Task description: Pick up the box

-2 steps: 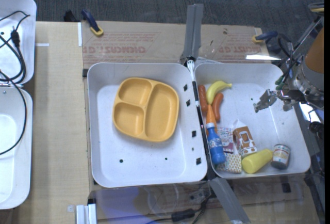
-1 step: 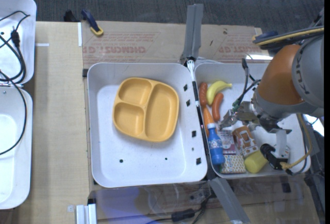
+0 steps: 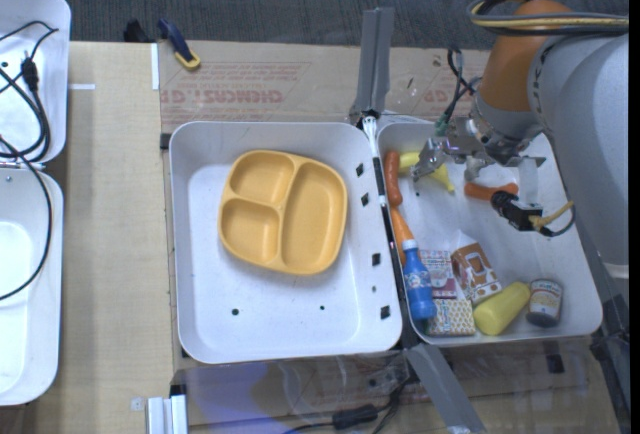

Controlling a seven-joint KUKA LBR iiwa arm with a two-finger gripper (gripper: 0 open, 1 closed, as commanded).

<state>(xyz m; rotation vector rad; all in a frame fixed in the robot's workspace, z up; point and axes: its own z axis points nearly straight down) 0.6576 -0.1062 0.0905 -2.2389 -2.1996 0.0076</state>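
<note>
The pincer [image 3: 437, 162] hung low at the right bin's [image 3: 580, 252] far end, its grip impossible to judge, while the box [image 3: 474, 271] lay toward the near end, beside the blue bottle [image 3: 416, 280], long axis roughly along the bin.

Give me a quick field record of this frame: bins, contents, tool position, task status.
left bin: holds a yellow divided plate
right bin: holds the box, a blue bottle, a yellow bottle, a small can, a patterned packet, carrot-like orange items
tool: at the far end of the right bin, near a yellow item
tool state: cannot tell
box: lying in the near half of the right bin, apart from the tool
task status: box not picked up
</note>
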